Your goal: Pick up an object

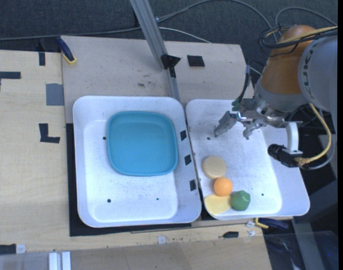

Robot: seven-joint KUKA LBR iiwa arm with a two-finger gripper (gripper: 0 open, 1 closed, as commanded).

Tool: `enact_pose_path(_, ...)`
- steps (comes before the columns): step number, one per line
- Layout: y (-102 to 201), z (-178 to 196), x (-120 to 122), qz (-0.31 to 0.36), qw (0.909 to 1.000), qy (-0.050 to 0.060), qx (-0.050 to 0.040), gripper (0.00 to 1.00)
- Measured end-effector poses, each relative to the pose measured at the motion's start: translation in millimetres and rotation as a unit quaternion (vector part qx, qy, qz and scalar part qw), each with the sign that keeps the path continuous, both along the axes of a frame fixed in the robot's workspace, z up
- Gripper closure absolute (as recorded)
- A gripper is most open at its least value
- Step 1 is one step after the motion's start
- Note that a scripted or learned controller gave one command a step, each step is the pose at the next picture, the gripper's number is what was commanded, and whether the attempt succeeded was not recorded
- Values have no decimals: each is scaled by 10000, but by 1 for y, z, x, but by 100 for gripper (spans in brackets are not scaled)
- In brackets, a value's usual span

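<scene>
The grey arm with its orange band (284, 66) reaches in from the right and hangs its two-finger gripper (236, 127) over the upper part of the right-hand shallow white bin (284, 198). The two dark fingers (222, 126) are spread apart with nothing between them, and they appear to sit just above the bin floor, though the slanted view makes the height hard to judge.

The small things to be picked lie clustered in the lower left part of that same bin, well apart from the fingers. A round beige disc-shaped piece (214, 166) lies nearest the gripper. Just below it sits a small orange ball (222, 187), touching a pale yellow flat piece (216, 205) at the bin's lower corner. A small dark green rounded object (240, 200) sits just beside the orange ball and the yellow piece, on their right.

The left-hand shallow white bin (92, 151) holds a square light blue plastic plate (142, 143) with rounded corners, lying flat in its upper middle.
</scene>
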State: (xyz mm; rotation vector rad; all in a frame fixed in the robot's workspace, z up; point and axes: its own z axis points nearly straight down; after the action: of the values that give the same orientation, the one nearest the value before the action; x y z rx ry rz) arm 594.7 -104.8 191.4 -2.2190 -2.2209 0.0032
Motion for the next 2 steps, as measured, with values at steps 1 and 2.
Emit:
enact_pose_path(1,5,-49,7,0,10000,10,2,0)
enact_pose_path(2,5,-36,8,2,10000,-11,0,100)
